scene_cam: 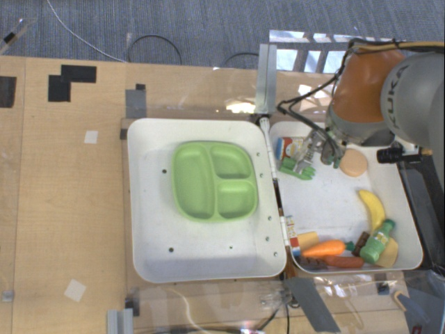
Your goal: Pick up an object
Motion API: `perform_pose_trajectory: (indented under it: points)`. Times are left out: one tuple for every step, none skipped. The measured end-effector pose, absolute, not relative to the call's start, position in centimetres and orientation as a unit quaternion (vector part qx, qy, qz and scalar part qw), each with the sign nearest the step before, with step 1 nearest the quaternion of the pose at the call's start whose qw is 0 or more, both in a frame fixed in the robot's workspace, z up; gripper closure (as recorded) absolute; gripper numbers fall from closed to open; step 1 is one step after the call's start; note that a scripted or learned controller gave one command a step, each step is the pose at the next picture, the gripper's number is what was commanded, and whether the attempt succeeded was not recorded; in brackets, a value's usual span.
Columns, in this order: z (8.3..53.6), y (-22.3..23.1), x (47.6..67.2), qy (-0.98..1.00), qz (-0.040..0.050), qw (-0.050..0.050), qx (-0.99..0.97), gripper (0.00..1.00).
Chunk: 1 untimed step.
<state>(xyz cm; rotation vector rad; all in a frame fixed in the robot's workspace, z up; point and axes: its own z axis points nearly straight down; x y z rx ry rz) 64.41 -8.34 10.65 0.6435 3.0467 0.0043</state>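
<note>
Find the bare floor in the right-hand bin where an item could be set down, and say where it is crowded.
Free patch: the right white bin's middle floor, between the green packet under the gripper and the orange carrot, left of the yellow banana. Crowded: bottom edge and top-left corner.

The grey arm (410, 96) reaches in from the right, its orange band (365, 85) above the wrist, bent downward. The gripper (306, 160) hangs low, pointing left.

Tan wood bench (62, 207), 2 white bins side by side: left bin (149, 256), right bin (410, 256)
</note>
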Motion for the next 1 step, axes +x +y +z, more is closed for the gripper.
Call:
perform_pose_trajectory:
  points:
    - [24.37,-2.60,66.29,0.967,0.0031,0.009,0.256,1.00]
